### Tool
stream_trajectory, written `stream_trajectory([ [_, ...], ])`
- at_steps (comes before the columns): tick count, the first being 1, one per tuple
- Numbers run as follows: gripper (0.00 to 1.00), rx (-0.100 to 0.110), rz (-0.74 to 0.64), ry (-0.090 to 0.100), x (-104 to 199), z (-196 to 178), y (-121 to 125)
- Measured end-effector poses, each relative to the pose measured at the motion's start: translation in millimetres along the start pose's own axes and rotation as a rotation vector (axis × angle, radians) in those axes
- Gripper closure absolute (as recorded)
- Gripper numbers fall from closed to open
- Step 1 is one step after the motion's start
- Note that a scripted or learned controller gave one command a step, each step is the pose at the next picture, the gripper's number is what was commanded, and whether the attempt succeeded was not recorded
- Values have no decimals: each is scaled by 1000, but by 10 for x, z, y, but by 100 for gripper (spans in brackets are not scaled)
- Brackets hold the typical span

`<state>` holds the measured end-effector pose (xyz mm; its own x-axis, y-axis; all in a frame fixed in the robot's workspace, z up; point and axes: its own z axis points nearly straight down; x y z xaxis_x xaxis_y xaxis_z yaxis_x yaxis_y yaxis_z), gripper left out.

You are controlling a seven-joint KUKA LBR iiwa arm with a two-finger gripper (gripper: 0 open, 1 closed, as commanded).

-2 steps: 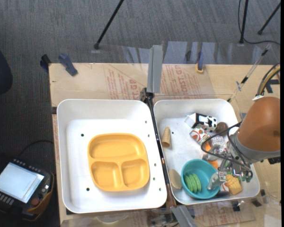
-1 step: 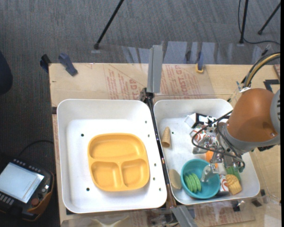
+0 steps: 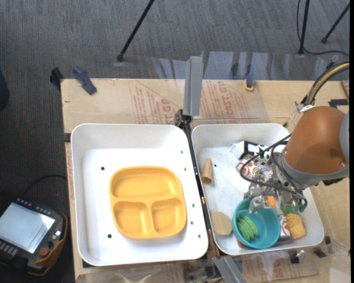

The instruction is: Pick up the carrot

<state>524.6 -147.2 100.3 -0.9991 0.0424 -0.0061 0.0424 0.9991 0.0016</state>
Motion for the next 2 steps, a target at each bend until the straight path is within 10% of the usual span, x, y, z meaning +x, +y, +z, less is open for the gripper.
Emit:
stream_trajectory([
  [1, 100, 1, -77, -6, 368, -1333, 544],
  [2, 100, 2, -265, 0, 143, -2348, -341],
])
